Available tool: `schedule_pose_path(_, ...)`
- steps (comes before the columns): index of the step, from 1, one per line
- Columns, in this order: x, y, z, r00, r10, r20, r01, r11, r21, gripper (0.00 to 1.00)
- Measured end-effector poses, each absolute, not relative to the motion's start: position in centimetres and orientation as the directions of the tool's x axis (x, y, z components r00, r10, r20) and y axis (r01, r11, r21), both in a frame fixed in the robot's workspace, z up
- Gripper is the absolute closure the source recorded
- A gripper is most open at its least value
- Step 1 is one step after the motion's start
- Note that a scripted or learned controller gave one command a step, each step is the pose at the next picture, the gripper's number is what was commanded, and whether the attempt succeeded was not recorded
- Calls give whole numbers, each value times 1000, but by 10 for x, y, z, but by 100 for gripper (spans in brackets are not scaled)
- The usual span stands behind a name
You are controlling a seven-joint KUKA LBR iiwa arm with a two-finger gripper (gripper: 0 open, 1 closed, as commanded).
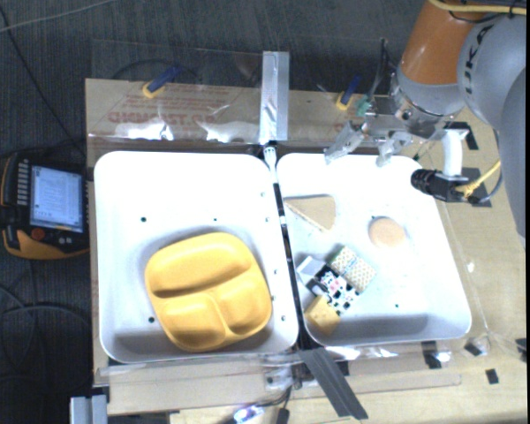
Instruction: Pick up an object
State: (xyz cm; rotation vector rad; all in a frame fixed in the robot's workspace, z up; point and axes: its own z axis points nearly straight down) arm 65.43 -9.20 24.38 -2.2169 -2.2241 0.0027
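My gripper (362, 148) hangs over the far edge of the right bin (442, 263), fingers spread apart and nothing between them. Below it in that bin lie a tan wedge-shaped piece (315, 209), a round tan disc (387, 232), and a cluster by the near left corner: a patterned box (353, 270), a small printed card-like item (334, 287) and a brownish piece (322, 314). The gripper is well above and behind all of these, touching none.
A yellow divided tray (208, 288) fills the near half of the left bin (124, 201). A metal divider post (274, 95) stands between the bins at the back. A handheld pendant (46, 203) lies left of the bench. Blue clamps (161, 81) hold the backboard.
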Motion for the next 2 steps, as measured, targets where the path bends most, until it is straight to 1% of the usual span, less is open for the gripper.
schedule_pose_path(1, 617, -95, 127, -220, 976, 1, 976, 220, -2, 0)
schedule_pose_path(2, 629, -105, 90, -210, 978, -2, 978, 210, 9, 0)
